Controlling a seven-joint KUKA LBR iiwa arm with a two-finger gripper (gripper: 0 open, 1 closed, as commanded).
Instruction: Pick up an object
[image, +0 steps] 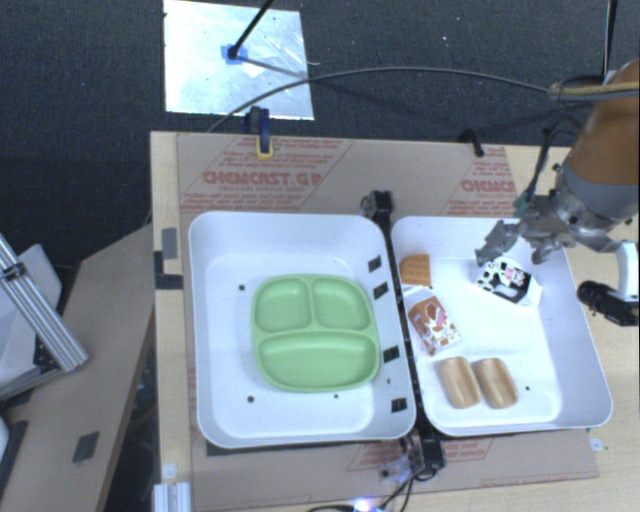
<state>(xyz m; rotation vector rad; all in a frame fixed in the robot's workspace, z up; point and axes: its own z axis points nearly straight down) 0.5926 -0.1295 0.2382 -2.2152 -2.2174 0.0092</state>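
Approach step | gripper hovered over black-and-white toy in right bin | fingers apparently spread wide, holding nothing | next: descend, close.

green plate; white bins, black-and-white patterned object, tan buns
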